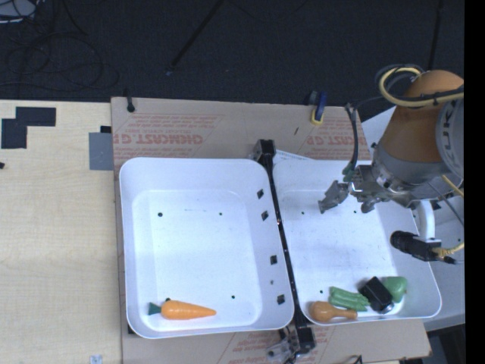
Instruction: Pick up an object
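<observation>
Two white bins (144, 203), one carrot (187, 309), one pear-shaped toy (332, 312), two green pieces (348, 299), one black block (377, 293)

carrot (188, 309) in left bin (140, 203) near its front edge, pear (331, 312), pods (349, 299), block (377, 293) in right bin's (318, 241) front corner

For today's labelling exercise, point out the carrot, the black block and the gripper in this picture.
carrot (186, 310): camera view, middle of its orange body, in the left bin.
black block (377, 293): camera view, its top face, in the right bin.
gripper (332, 199): camera view, at its fingertips, above the right bin.
</observation>
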Action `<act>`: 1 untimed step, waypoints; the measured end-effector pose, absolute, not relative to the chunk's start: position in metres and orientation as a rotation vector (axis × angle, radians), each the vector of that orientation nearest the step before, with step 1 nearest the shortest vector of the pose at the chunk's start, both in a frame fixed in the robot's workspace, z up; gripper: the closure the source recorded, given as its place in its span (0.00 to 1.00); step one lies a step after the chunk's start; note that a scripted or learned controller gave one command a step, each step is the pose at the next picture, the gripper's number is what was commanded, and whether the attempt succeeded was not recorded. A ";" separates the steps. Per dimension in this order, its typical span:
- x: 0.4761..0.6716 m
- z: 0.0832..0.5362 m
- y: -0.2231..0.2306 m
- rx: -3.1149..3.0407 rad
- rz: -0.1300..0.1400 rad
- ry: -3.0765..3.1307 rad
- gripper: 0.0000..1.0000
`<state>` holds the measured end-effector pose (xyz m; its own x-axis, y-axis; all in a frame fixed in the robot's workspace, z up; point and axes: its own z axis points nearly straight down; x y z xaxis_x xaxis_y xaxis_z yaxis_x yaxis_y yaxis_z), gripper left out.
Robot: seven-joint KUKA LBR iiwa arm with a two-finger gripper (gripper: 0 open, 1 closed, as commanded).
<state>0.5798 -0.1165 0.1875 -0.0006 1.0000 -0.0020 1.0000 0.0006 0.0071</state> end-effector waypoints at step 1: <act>0.637 0.082 -0.089 2.219 -0.002 2.227 0.00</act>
